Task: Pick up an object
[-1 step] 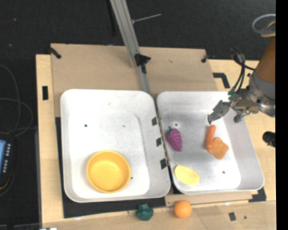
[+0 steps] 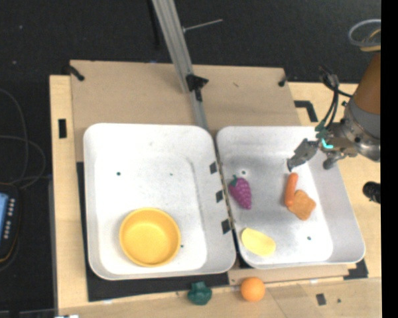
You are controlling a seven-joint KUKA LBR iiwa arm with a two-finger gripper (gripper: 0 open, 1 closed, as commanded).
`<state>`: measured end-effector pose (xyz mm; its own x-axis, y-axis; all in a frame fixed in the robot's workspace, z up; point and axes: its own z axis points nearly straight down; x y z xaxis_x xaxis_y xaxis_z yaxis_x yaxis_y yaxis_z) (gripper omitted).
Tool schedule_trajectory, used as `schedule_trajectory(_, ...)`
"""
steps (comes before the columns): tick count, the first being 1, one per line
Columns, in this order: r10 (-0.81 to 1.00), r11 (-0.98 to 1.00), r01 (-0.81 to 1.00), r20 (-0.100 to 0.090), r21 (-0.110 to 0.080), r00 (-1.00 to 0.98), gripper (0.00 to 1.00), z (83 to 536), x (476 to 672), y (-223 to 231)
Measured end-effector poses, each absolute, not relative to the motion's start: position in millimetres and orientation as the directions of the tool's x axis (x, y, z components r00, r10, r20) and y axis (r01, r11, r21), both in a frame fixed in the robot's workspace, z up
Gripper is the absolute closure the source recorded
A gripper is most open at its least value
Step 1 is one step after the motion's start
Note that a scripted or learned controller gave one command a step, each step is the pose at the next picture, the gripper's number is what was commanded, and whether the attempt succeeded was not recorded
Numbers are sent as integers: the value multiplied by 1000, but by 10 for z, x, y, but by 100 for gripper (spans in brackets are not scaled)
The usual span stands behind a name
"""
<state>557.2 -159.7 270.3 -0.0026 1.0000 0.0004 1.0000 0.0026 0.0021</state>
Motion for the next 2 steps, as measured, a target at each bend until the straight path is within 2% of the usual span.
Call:
schedule_trajectory(1,1000,0,1000,-1,-2,0,0,2246,5514,-1555)
schedule_trajectory(2,1000,-2,1000,-1,-4,2,0,1666,5593,-1538)
